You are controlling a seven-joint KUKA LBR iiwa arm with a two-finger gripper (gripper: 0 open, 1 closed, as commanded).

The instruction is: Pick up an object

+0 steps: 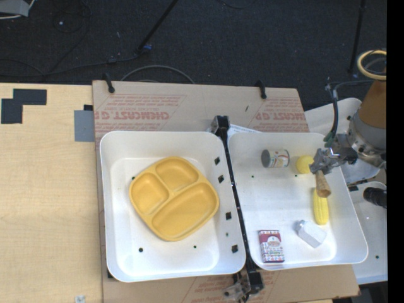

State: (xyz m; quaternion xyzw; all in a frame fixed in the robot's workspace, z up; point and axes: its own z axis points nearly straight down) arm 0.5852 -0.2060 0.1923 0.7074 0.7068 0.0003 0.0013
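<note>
The approach step is judged to be under way: the gripper (326, 160) is being held low at the right bin's (353, 257) far edge, how far it is spread cannot be told, and the yellow ball (304, 164) just beside it is being left for a descent and closing.

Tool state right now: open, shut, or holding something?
Tool: cannot be told; it sits at the right bin's far right edge, by a yellow ball.

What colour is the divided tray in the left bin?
Yellow: the divided tray shows plainly in the camera view.
</note>
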